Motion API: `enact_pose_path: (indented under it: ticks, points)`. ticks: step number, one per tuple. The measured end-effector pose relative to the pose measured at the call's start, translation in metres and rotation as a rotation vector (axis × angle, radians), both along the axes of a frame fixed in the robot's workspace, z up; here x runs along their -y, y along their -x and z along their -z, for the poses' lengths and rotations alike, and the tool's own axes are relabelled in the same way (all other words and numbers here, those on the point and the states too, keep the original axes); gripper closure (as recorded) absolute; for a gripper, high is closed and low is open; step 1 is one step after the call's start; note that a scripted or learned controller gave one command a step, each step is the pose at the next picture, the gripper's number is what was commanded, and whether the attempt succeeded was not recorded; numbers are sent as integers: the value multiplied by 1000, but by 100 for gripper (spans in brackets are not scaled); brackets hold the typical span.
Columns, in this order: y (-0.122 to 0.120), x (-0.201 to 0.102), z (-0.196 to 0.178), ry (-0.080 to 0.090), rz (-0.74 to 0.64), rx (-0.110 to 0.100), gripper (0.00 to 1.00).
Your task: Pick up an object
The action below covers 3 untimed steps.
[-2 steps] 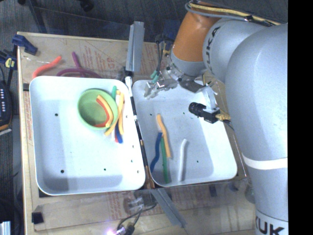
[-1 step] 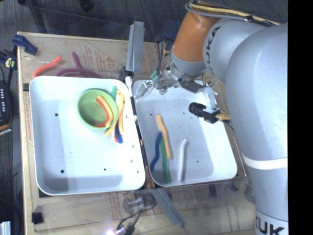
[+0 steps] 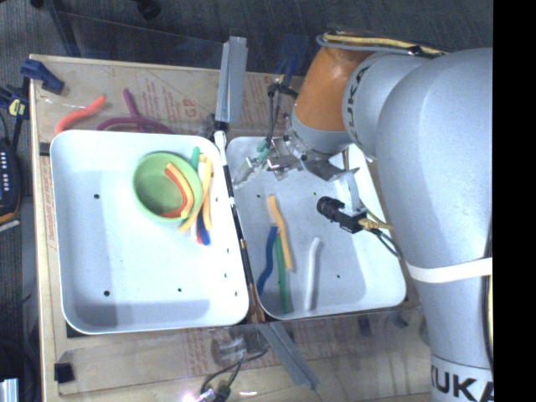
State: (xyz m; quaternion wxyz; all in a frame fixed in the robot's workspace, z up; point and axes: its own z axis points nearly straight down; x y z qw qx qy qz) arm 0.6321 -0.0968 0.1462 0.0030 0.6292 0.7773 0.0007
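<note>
Two shallow white bins side by side on the desk (image 3: 126, 74), with the big grey arm (image 3: 419, 157) reaching in from the right over the right-hand one. Got a green bowl (image 3: 155, 187) in the left bin (image 3: 100, 258), with a bunch of coloured strips draped in and over it. Got four loose strips lying flat in the right bin (image 3: 368, 283).

Can see the tool (image 3: 266, 162) at the far left corner of that bin, just up from the top end of the orange strip (image 3: 280, 233). Can't tell how far open, or whether holding anything, too cluttered up there.

Would go for the white strip (image 3: 312, 270), lying alone on the right side of the group. Messier with the orange strip, blue strip (image 3: 270, 258) and green strip (image 3: 283, 287), all crossing or touching.

Probably light, soft and bendy, so no worry about crushing, just flopping. Best to pinch across the narrow width near the middle to keep both ends from drooping.
</note>
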Motion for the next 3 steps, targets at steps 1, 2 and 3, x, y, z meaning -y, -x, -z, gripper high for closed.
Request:
enact_pose_path:
  ticks: [1,2,3]
  points:
    - [35,27,55,0,-14,-8,0]
    - [33,28,43,4,-17,-4,100]
    - [33,28,43,4,-18,-4,0]
